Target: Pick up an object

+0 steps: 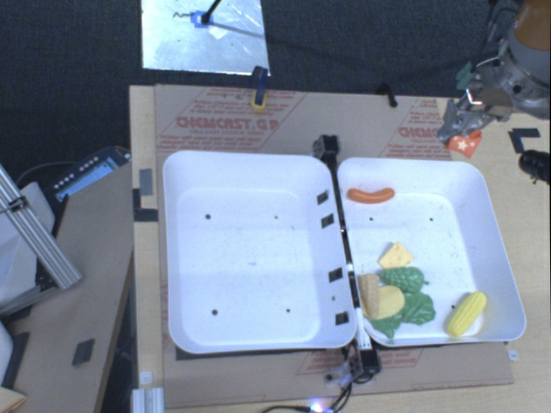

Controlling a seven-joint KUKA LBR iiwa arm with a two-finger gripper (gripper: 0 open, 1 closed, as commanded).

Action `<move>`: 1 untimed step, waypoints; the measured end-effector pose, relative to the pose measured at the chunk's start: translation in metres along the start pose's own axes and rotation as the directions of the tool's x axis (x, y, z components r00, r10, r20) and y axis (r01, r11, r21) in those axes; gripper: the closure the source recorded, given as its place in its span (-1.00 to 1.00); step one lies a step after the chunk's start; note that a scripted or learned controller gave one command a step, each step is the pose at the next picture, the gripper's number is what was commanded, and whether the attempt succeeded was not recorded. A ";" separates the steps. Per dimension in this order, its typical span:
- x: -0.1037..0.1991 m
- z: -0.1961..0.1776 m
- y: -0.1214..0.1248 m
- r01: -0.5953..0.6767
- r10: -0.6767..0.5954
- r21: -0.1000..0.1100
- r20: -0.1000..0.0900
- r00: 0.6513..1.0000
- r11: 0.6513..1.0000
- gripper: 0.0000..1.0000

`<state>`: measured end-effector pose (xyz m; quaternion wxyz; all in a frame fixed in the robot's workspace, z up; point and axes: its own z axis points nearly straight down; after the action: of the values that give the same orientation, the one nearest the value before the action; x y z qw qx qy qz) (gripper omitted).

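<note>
My gripper (461, 133) hangs high at the right, over the far right corner of the right bin (495, 231). A small orange-red block with a white mark (467, 144) sits between its fingertips, lifted off the bin, and the gripper is shut on it. Inside the right bin lie an orange sausage (371, 195) near the far wall, a yellow cheese wedge (396, 255), a green leafy piece (411, 292), a tan-and-yellow piece (380, 300) by the divider, and a yellow corn cob (466, 313) at the near right.
The left bin (250, 248) lies beside the right one, joined by a black hinge strip (337, 231). Both rest on a cardboard sheet (224, 119). A yellow-and-blue clamp (258, 89) stands at the back, and a grey device (86, 172) sits to the left.
</note>
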<state>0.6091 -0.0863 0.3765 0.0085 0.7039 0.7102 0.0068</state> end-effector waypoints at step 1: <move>0.030 0.144 0.002 -0.002 0.002 0.031 -0.005 1.000 1.000 1.00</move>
<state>0.6136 -0.0565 0.2323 -0.0039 0.7046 0.7095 -0.0024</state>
